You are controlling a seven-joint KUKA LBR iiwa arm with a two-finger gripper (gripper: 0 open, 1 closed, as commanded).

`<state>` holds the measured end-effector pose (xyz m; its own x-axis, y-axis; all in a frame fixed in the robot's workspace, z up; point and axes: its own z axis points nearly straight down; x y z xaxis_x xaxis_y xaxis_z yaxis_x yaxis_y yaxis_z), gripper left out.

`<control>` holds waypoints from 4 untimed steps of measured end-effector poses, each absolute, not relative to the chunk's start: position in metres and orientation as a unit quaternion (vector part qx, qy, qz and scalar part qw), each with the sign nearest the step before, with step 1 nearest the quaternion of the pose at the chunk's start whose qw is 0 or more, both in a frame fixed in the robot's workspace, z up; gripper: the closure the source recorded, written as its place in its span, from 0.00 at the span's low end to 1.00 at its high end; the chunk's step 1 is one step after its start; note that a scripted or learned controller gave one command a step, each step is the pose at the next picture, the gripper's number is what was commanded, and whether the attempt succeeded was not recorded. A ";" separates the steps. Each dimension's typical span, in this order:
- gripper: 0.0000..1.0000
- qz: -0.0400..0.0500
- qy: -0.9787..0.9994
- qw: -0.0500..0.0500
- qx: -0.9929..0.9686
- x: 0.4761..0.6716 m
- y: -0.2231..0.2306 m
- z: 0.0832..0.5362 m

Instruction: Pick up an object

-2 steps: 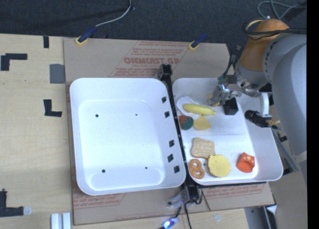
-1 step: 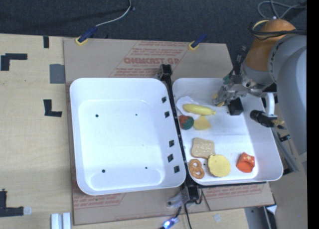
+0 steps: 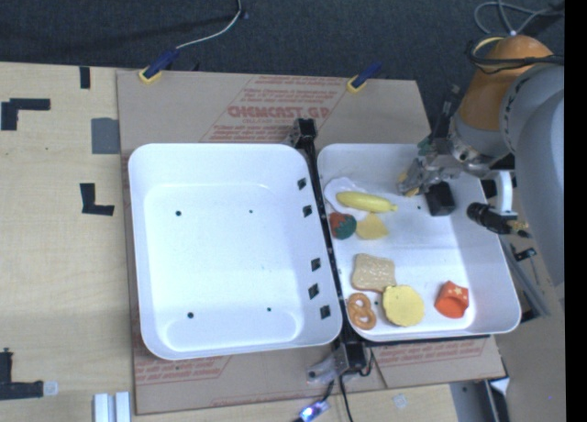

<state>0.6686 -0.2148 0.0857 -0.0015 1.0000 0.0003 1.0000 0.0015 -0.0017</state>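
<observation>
- The hand [image 3: 424, 175] hangs over the right bin [image 3: 486, 269] at its one o'clock corner; I cannot tell how its grip stands.
- A banana [image 3: 366, 201] lies just at eight o'clock of the hand.
- Toast [image 3: 373, 272], a pretzel [image 3: 361, 310], a yellow disc [image 3: 403, 305] and what looks like a red pepper [image 3: 451, 299] lie toward six o'clock.

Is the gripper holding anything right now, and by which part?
Cannot be told. The gripper hangs over the right bin just right of the banana, with nothing visibly between its tips.
</observation>
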 end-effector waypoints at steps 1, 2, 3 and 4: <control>1.00 0.000 -0.710 0.001 -0.704 0.669 -0.124 0.085; 1.00 0.001 -0.707 0.000 -0.707 0.668 -0.147 0.092; 1.00 -0.001 -0.708 -0.001 -0.706 0.669 -0.129 0.123; 1.00 -0.001 -0.707 -0.001 -0.707 0.598 -0.096 0.087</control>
